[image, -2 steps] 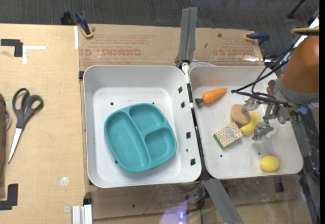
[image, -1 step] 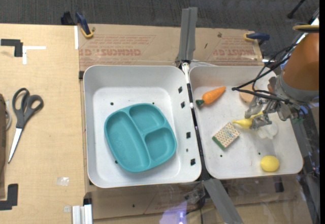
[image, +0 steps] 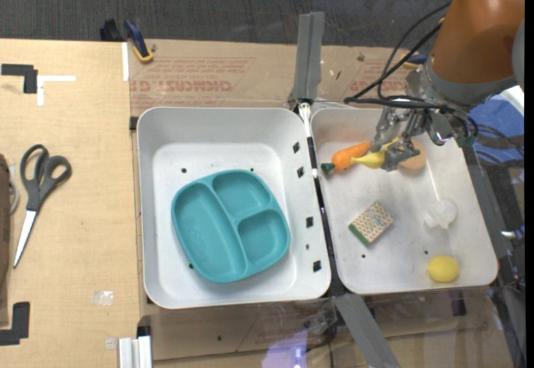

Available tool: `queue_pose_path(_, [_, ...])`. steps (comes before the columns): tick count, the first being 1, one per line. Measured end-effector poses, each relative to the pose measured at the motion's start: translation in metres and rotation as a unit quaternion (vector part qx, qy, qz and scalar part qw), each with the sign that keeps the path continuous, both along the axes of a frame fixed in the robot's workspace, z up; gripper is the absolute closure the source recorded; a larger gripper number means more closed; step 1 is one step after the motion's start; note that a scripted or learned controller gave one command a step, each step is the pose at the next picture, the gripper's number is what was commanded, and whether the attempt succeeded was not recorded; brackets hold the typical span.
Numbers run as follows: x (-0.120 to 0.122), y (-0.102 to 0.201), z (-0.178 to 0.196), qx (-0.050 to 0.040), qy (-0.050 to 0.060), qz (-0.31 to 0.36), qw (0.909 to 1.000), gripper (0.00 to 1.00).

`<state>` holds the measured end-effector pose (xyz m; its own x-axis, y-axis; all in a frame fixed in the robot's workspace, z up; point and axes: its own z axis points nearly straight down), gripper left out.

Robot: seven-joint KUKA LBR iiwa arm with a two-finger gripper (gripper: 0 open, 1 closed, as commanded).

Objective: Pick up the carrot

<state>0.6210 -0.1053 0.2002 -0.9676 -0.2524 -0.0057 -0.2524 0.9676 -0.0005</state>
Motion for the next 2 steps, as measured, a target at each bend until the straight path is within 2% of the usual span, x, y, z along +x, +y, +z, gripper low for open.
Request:
queue_pose_path(1, [-0.009, 0.054, 0.033, 0.0002, 0.001, -0.152, 0.9884, 1.00])
queue_pose_path(2, [-0.046, 0.136, 0.063, 0.0002, 0.002, -0.091, 0.9959, 1.00])
